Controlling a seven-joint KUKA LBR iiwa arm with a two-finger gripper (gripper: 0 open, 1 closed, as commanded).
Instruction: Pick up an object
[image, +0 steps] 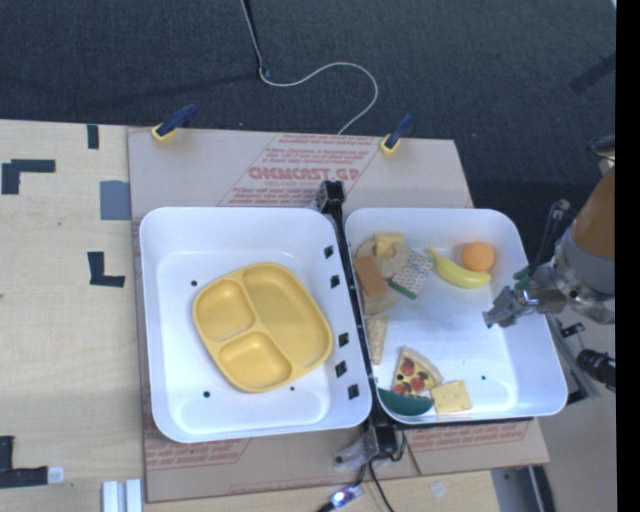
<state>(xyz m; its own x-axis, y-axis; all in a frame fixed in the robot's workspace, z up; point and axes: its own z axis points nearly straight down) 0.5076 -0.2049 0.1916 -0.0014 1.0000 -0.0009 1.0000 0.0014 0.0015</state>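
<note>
- Nothing is visibly held by the fingers (497, 315); they hang above the right bin (520, 385) near its right wall, over bare floor, and whether they stand open or closed cannot be told.
- Candidate objects lie to their left in that bin: an orange (478, 256) and a banana (456, 270) nearest, a pizza slice (412, 373) and a yellow block (452, 397) toward the front edge, more toy food against the divider.
- Left bin (160, 300) carries a yellow compartment tray (262, 325).
- Judgement: pick not yet made; approach, closing and lift all remain.
</note>
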